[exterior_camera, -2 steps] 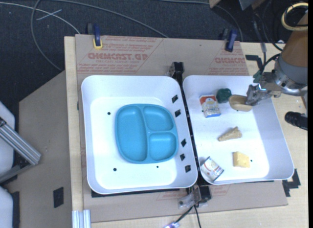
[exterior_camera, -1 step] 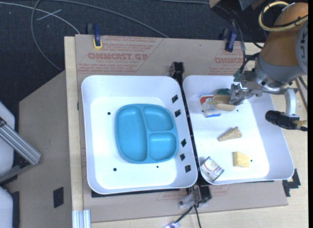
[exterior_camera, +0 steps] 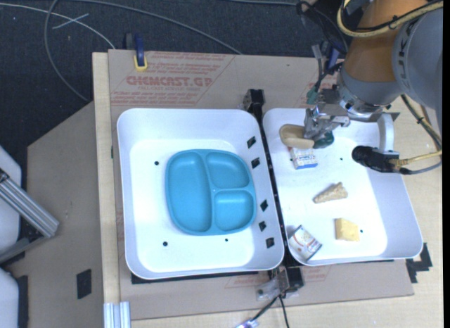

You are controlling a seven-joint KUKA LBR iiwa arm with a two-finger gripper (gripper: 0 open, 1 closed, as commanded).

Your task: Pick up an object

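My gripper [exterior_camera: 320, 131]: over the right bin [exterior_camera: 394, 214], near its far left corner; finger spread not discernible
Tan rounded piece [exterior_camera: 294, 135]: just left of my gripper, seemingly touching it
Small printed packet [exterior_camera: 304, 158]: just below my gripper
Tan wedge [exterior_camera: 330, 193], yellow block [exterior_camera: 346, 229]: nearer the front, well apart from me
Left bin [exterior_camera: 133, 179]: bears a blue divided plate [exterior_camera: 209, 191]

Glossy blue plastic tray [exterior_camera: 209, 191], white bins [exterior_camera: 140, 179]
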